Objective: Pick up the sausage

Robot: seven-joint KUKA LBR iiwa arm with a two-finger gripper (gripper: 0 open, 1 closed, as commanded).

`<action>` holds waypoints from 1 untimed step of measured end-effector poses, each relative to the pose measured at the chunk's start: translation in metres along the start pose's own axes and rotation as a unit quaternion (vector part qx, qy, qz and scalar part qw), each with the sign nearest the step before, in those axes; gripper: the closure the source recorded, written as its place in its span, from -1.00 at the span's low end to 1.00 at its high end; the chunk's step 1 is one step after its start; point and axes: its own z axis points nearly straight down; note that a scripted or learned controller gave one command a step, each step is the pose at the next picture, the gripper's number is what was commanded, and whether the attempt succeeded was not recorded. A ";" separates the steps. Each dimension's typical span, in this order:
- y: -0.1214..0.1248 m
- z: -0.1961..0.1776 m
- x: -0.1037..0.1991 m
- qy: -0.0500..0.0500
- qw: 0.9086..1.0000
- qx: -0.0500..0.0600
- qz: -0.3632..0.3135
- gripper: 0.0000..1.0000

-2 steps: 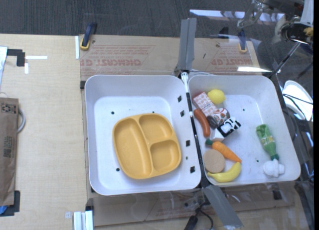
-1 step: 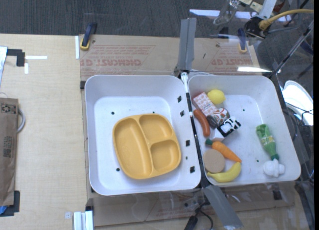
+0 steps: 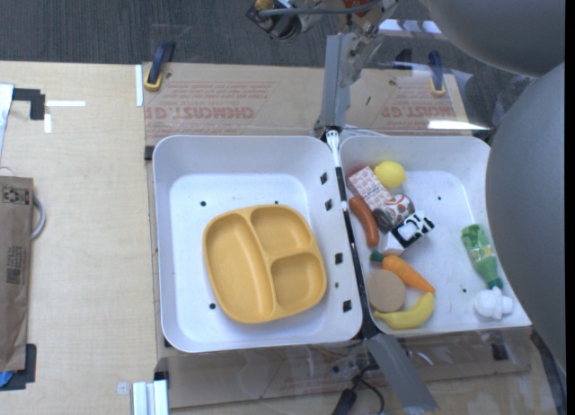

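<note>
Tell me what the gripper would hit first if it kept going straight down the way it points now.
Most likely the seam where the two bins meet at their far rims, since the gripper hangs above that spot. Depth is hard to judge from this slant. The sausage lies nearer, off that line.

— What's under me here?
— A pale wooden bench (image 3: 72,225), with brown printed cardboard (image 3: 234,103) laid flat at its far side.
— And beyond the bench?
— Dark grey floor (image 3: 117,4) along the top. I see a brown paper bag (image 3: 16,269) lying at the bench's left edge.
</note>
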 end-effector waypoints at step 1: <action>-0.057 0.000 -0.012 0.000 0.999 0.000 0.037 -1.00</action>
